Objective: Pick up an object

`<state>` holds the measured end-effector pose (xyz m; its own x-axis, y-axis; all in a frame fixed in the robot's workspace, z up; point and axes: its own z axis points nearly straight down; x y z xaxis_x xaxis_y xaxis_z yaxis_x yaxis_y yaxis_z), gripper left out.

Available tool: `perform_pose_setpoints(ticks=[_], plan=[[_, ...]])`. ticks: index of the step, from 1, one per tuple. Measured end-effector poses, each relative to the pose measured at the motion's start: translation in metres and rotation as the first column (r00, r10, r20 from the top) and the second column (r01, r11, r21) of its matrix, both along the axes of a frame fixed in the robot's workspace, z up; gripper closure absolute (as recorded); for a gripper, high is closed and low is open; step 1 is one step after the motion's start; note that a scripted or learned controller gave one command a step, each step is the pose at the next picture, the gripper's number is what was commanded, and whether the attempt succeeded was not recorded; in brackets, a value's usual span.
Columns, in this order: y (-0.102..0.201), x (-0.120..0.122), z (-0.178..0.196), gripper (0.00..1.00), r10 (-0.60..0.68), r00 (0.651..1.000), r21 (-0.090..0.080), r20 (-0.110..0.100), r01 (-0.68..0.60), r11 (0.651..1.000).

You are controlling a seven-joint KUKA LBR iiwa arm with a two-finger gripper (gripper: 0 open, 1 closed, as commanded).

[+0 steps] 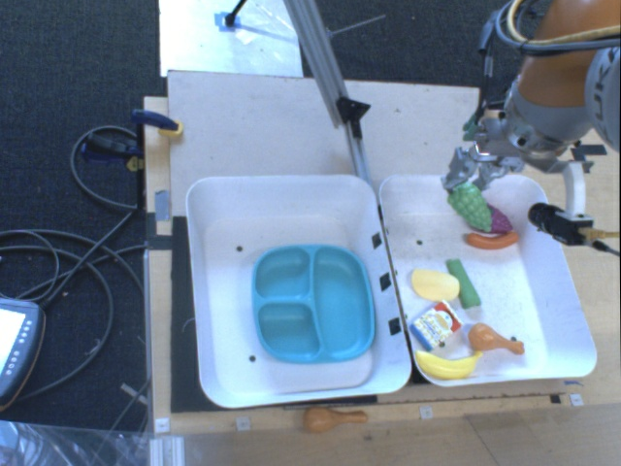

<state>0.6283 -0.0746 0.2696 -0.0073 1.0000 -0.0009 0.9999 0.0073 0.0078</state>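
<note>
1. A toy chicken drumstick (335,417) lies on the counter (262,124) just near of the left bin (209,289).
2. Left bin: blue divided plate (313,302).
3. Right bin (563,328): banana (447,364), drumstick (495,339), carton (436,325).
4. Far right, the gripper (473,179) has its fingers clamped on green grapes (471,206).

Blue tray (313,303) (left bin (213,260))
</note>
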Motion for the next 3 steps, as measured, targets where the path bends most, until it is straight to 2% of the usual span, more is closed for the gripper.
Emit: perform_pose_setpoints(ticks=[2,3], plan=[[0.105,-0.030,-0.006,1.00,0.004,1.000,0.003,-0.008,-0.004,1.000],[0.150,-0.061,-0.018,1.00,0.003,1.000,0.002,-0.010,-0.003,1.000]])
